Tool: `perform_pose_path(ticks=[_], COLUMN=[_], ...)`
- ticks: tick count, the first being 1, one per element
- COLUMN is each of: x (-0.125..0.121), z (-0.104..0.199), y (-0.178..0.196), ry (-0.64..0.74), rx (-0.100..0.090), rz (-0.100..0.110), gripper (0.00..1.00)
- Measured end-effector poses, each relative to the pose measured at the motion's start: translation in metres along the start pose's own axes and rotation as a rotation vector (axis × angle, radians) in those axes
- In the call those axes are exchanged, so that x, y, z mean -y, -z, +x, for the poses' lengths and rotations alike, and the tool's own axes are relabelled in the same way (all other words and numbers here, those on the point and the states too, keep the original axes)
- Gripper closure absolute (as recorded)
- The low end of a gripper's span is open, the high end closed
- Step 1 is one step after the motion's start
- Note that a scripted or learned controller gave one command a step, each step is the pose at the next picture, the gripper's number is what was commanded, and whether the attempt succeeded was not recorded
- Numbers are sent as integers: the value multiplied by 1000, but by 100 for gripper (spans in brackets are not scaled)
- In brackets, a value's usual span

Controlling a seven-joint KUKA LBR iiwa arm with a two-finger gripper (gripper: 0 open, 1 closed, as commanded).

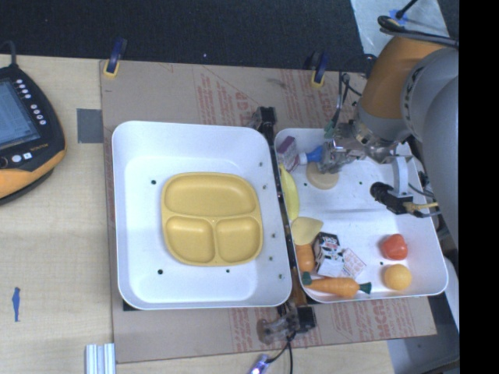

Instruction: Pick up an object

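My gripper [335, 156] reaches down into the far left part of the right bin [355, 209]. It hangs just above a round tan disc [321, 180] and right beside a small blue piece [313, 155]. A purple and white item [286, 148] lies in that bin's far left corner. Nearer the front are a yellow banana [290, 195], a pale yellow wedge [306, 228], a black, white and red packet [334, 256], a carrot [335, 287], a red tomato [394, 246] and an orange ball [397, 276].
The left bin [136, 209] holds a yellow divided plate [212, 216]. An orange and grey handheld pendant [19, 131] lies on the bench at far left. Blue clamps [115, 55] pin the cardboard mat along the back edge.
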State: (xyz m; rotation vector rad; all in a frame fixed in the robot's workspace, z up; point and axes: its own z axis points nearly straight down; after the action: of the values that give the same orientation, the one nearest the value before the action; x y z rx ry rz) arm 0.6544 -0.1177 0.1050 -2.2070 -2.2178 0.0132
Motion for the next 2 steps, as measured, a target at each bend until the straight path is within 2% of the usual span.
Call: perform_pose_path(ticks=[1,2], x=[0,1], z=[0,2], y=[0,-15], ry=[1,-2], rx=[0,-1], rz=[0,4], gripper=[0,0])
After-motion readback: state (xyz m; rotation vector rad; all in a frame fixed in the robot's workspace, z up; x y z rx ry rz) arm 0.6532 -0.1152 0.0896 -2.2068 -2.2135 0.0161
